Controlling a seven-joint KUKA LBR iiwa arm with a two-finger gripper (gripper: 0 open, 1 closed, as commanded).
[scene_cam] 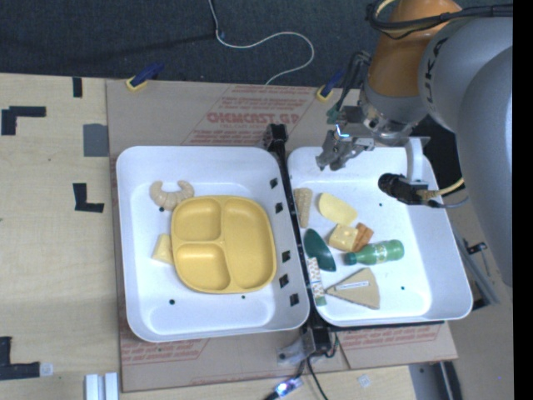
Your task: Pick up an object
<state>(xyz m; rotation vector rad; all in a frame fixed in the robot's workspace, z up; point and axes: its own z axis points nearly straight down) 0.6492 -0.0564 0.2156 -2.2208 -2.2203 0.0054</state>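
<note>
Two-finger gripper [335,158] hovering over the far-left corner of the right white bin [433,294], fingers slightly apart, gripping nothing. Pale yellow wedge-shaped block [336,209] lying just below it, orange-tan chunk [349,237], dark green leaf-shaped piece [319,249] and green bottle [376,252] sitting nearer. Yellow compartment plate [223,242] sitting in the left white bin [137,169].

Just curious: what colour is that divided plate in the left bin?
Yellow: the divided plate, seen in the camera view.
</note>
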